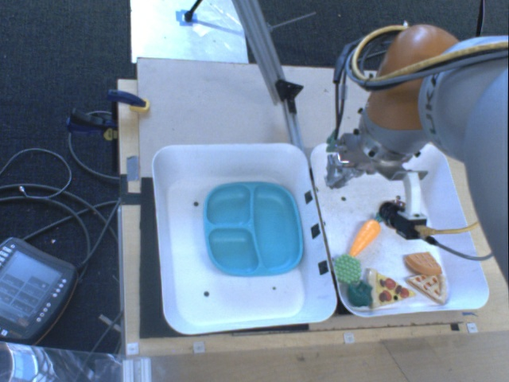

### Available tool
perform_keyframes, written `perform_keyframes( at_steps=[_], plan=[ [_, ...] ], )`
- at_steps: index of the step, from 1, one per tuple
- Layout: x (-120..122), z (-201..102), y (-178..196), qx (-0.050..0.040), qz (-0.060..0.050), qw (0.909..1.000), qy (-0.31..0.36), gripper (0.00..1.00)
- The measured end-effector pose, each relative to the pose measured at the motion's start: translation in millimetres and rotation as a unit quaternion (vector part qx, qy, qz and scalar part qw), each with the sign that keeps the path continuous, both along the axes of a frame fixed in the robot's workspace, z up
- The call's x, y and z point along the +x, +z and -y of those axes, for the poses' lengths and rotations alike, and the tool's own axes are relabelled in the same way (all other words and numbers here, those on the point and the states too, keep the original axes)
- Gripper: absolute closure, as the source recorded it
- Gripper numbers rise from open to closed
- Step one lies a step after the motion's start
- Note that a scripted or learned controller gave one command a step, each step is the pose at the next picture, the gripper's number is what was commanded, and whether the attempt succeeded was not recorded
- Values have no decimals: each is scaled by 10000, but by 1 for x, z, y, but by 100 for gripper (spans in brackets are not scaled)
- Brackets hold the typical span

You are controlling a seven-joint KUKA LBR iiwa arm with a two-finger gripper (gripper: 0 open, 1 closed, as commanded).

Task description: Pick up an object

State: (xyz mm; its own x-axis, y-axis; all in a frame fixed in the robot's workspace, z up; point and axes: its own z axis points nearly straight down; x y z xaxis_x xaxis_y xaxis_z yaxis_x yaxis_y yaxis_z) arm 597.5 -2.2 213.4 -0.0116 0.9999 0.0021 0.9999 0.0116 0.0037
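- Two shallow white bins sit side by side on the bench; the left bin [179,293] holds a turquoise divided plate [253,228] near its middle, with bare white floor all around the plate.
- The right bin [469,297] is crowded along its near edge, while its far half has open floor under the arm.
- A row of small black clips [316,231] runs along the seam where the two bins meet.
- In the right bin, an orange toy carrot [365,236] lies tilted, roughly mid-bin and apart from the rest.
- Nearer the front edge lie a green bumpy toy [347,268], a dark green piece [359,294], a pizza slice [388,288] and two brown wedge-shaped pieces [425,275], packed close together.
- The gripper [340,169] hangs over the far left part of the right bin, close to the inner wall, well apart from the carrot.
- Whether its jaws are spread or closed cannot be told from this angle; nothing is seen between them.
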Motion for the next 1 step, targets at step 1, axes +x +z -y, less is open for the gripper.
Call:
perform_keyframes(
  at_steps=[1],
  plan=[
    [20,-50,-1,2,-3,10000,-2,100]
  ],
)
